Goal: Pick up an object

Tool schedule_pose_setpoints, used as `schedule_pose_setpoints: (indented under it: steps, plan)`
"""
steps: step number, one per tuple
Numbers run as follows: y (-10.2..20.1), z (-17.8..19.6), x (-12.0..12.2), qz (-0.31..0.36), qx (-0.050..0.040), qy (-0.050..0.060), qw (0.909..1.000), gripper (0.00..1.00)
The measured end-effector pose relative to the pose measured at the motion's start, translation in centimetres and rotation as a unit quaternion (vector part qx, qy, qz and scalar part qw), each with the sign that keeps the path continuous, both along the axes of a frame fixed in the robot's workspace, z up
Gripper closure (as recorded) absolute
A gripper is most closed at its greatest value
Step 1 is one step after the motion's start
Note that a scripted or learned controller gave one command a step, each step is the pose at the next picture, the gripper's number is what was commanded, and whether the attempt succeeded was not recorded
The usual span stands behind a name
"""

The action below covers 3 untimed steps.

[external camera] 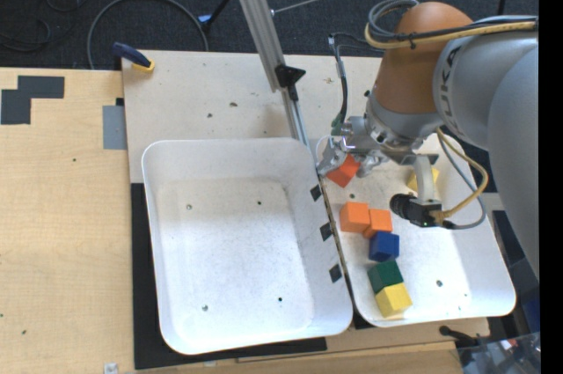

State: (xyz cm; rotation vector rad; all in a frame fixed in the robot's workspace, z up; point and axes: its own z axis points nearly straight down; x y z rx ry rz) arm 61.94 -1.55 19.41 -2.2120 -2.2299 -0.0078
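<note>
While the left bin (176,187) lay at the far side, the gripper (345,159) hung over the right bin (475,284), pinching a red block (342,171) between its fingers above the orange block (355,216). A slow, vertical lift appeared advisable, since the hold looked off-centre.

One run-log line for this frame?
hand: shut on red-orange block | above right white bin | orange, blue, green, yellow blocks in bin
</note>
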Motion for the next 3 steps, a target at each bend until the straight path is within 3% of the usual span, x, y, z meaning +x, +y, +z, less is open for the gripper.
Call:
schedule_pose_setpoints:
  steps: [1,2,3]
  plan:
    - [-1.1,0.2,2.2,-0.002,-0.0019,0.002,1.0,1.0]
    - [5.0,1.7,1.7,-0.001,-0.0007,0.003,1.0,1.0]
    - [6.2,7.0,4.2,-0.004,-0.0015,0.0,1.0,1.0]
